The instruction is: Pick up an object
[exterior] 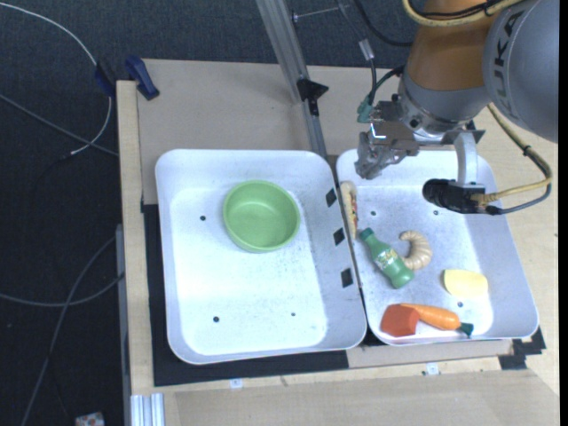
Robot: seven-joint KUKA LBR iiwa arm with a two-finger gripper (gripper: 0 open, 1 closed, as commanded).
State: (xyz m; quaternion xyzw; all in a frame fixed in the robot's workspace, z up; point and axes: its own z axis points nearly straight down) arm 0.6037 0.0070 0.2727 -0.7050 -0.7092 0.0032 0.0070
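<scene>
Green bottle point(388, 260) lies below the gripper point(371, 163) (well apart).

arm point(479, 34): cut off at top and right edges | cable point(35, 25): runs off left edge

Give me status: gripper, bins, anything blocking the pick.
Gripper over right bin's far left corner, nothing seen in it. Green bottle, curled tan piece, carrot and yellow piece lie nearer. Green bowl in left bin.
</scene>
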